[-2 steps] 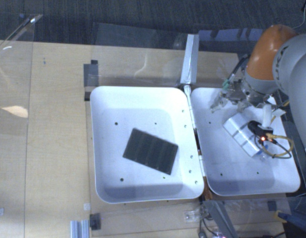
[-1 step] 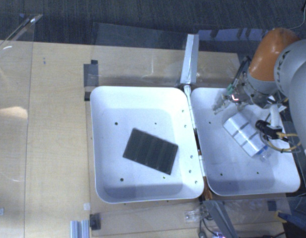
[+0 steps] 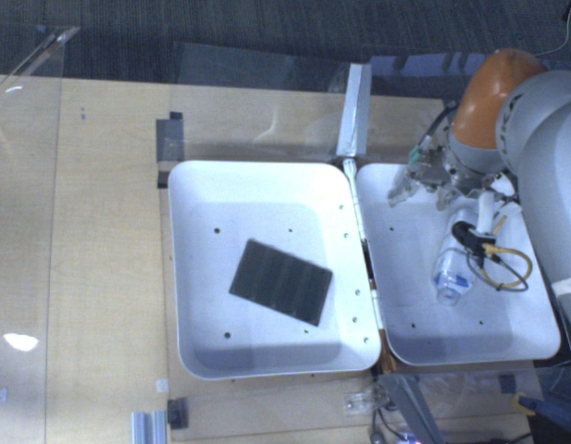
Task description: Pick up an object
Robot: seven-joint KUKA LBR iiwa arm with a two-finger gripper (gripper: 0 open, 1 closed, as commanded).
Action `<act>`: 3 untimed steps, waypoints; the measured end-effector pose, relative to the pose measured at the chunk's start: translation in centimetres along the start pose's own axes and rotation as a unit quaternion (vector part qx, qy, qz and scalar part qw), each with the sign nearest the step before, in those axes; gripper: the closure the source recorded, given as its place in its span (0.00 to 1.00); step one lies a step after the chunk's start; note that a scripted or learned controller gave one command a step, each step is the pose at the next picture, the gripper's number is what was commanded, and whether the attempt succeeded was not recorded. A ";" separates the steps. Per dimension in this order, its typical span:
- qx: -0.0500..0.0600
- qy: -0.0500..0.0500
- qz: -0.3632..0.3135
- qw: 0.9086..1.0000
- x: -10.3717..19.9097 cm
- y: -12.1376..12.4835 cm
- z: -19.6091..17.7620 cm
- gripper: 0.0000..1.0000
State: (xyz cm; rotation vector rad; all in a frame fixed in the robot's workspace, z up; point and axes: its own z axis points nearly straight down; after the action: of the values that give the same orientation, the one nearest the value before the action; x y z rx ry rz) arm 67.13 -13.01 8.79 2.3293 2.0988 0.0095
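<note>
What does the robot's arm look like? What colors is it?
The arm is big, round and smooth, mostly light grey, with a shiny orange band like a dome above its wrist. Below that sits a small metal-looking gripper with thin grey parts. Thin cables run along the wrist, and a looped cable hangs near it, black and yellowish.

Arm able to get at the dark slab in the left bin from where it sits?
Probably yes. The dark slab lies flat with nothing on or beside it; the gripper hangs over the right bin, with only the low divider walls between.
</note>
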 end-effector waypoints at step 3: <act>0.001 0.000 -0.065 0.998 -7.8 -6.2 -2.9 0.00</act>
State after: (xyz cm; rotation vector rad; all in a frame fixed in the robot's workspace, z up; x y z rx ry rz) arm 60.09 -20.16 11.65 2.1882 2.2482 0.0058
